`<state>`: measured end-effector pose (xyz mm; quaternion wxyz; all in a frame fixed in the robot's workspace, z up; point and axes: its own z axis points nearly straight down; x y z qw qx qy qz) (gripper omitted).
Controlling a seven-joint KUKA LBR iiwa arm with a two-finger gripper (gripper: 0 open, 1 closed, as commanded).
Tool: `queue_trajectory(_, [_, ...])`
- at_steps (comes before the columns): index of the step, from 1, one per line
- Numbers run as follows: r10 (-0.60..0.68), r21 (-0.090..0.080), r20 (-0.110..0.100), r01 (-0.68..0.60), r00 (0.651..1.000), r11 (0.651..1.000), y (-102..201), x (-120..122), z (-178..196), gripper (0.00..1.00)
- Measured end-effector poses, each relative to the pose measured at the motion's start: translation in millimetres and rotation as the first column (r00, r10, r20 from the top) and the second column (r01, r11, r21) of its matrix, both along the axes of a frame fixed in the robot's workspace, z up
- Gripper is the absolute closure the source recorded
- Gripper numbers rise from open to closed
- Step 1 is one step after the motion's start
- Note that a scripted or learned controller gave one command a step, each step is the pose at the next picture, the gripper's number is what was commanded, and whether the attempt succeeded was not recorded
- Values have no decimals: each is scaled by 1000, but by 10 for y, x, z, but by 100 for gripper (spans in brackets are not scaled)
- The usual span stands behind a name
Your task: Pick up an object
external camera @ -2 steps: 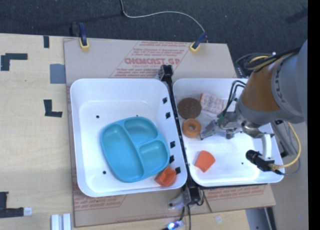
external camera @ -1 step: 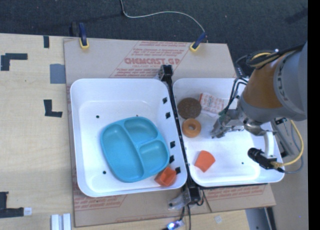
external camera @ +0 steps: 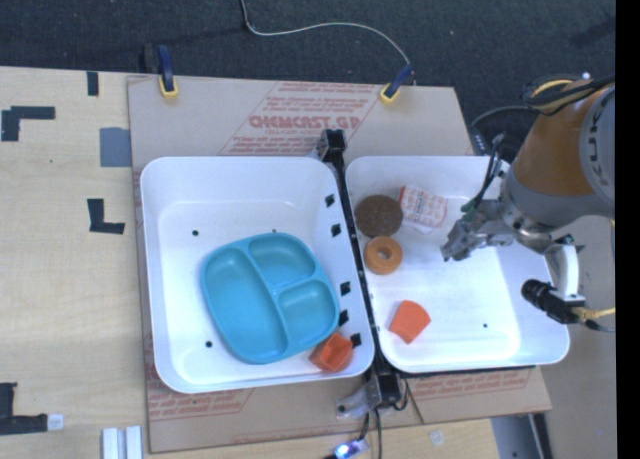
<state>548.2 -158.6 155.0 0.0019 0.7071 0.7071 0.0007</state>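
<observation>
On the counter (external camera: 60,277), the left bin (external camera: 165,247) holds a smooth blue plastic plate (external camera: 268,295) with three rounded compartments, lying flat toward the bin's middle with bare white floor to its left and above it. An orange, blocky piece (external camera: 333,352) sits at the plate's lower right, tight against the bin's corner. In the right bin (external camera: 530,347), close to the shared wall, lie a dark brown disc (external camera: 379,214) and just below it a tan ring (external camera: 383,254); a crinkled white and red packet (external camera: 423,207) lies beside the disc, and an orange wedge (external camera: 409,320) rests apart, open floor around it. The jaws (external camera: 458,244) hang right of the packet; whether they are open, I cannot tell.
</observation>
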Motion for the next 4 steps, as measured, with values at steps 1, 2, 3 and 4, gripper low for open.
queue_trajectory(1, [1, 0, 0, -1, 1000, 1000, -54, -13, 441, 100])
queue_trajectory(2, [1, 1, -2, -1, 1000, 1000, -51, -5, 689, 100])
queue_trajectory(3, [7, 4, -4, -7, 1000, 1000, 579, -13, 740, 100])
queue_trajectory(4, [5, 4, -7, -5, 1000, 1000, 1113, -116, 640, 100])
